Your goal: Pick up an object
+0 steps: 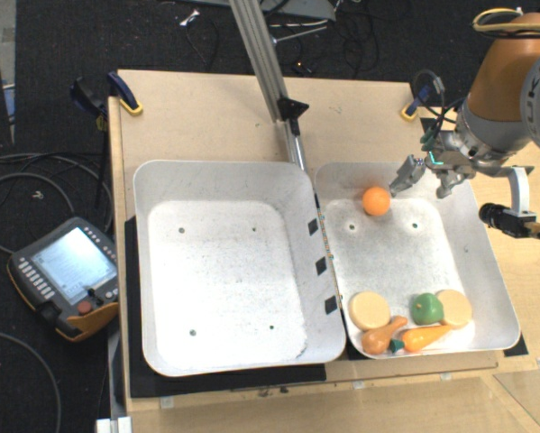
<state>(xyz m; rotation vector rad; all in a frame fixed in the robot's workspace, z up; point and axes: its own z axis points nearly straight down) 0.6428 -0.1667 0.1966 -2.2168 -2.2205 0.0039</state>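
Note:
In the right bin [486,260] an orange ball [376,200] lies near the far left corner. My gripper [425,180] hangs over the bin's far edge, just right of and slightly beyond the ball. It is open, and nothing sits between its fingers [404,177]. At the bin's near edge lie a tan disc [370,310], a green round piece [425,308], a pale yellow round piece [455,307], an orange carrot shape [423,336] and an orange gourd shape [382,337], packed close together.
The left bin [161,242] stands beside the right one, their rims touching. A slanted metal pole [262,48] rises behind the bins. Clamps [125,97] sit at the bench's far corners. A teach pendant [67,273] lies on the floor at left.

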